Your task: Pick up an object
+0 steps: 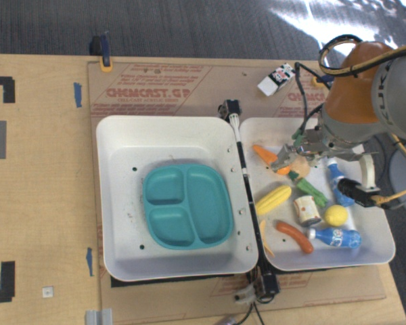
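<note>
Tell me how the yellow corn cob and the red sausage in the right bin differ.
The yellow corn cob is thicker and paler; the red sausage is slimmer and slightly curved. The corn cob lies nearer the bin's middle, rising toward the right; the sausage lies nearer the front wall, dropping toward the right. Both are elongated toy foods lying flat in the right bin, apart from each other.

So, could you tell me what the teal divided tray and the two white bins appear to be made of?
The teal tray looks like moulded plastic with a matte finish: uniform colour, rounded compartment edges, soft sheen. The left bin and right bin look like thin formed plastic, smooth and slightly glossy, with rounded rims; the exact material is not certain.
</note>
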